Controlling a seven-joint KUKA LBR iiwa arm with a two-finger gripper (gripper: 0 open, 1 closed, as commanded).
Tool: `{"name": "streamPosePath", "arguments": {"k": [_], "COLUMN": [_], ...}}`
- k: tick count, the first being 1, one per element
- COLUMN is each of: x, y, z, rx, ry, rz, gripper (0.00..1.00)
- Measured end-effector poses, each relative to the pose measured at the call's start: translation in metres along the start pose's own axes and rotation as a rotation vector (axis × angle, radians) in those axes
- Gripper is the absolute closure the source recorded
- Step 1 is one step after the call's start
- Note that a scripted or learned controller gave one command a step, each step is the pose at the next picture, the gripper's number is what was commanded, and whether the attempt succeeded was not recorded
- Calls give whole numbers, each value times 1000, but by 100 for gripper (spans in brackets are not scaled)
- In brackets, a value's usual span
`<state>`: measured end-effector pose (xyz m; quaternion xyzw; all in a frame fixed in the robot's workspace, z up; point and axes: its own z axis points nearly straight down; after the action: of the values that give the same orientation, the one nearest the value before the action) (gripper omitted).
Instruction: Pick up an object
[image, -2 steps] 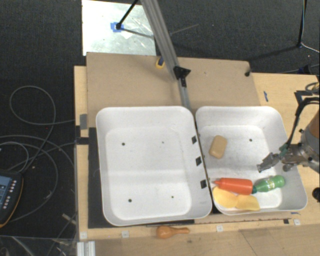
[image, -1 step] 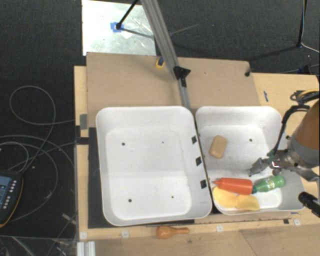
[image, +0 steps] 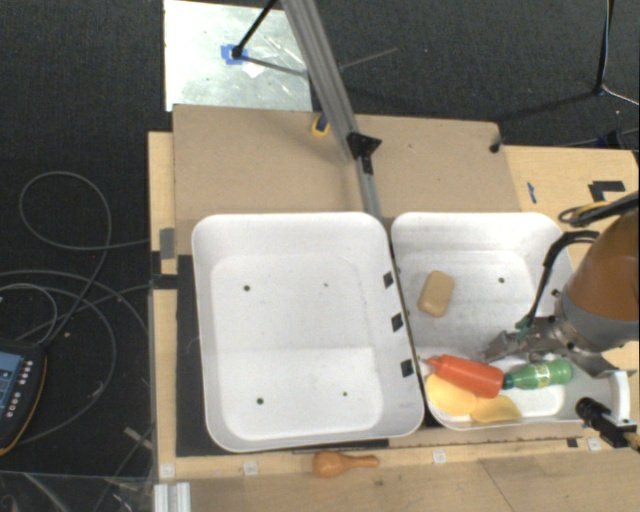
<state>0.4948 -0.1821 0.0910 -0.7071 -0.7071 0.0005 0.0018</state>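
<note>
The right bin (image: 480, 232) holds several objects. A tan block (image: 436, 293) lies near its middle left. A red-orange bottle (image: 468, 374) lies along the front, end to end with a green bottle (image: 538, 376). Under them are a yellow round piece (image: 448, 399) and a yellow wedge (image: 497, 410). My gripper (image: 512, 343) hangs low at the bin's right side, just above and behind the green bottle. Nothing is visibly held in it. The arm's orange band (image: 606, 285) covers the bin's right rim.
The left bin (image: 290, 232) stands beside the right one, the two touching along a clipped shared edge (image: 397, 322). An orange pear-shaped object (image: 343, 462) lies on the bench in front of the bins. A grey pole (image: 335, 95) slants in from the back.
</note>
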Motion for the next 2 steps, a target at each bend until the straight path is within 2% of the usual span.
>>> {"name": "streamPosePath", "arguments": {"k": [1,2], "x": [-1,-4], "y": [2,8], "z": [-14,-58], "rx": [-7,-9], "ry": [-3,-4], "rz": [0,-5], "gripper": [100,100]}}
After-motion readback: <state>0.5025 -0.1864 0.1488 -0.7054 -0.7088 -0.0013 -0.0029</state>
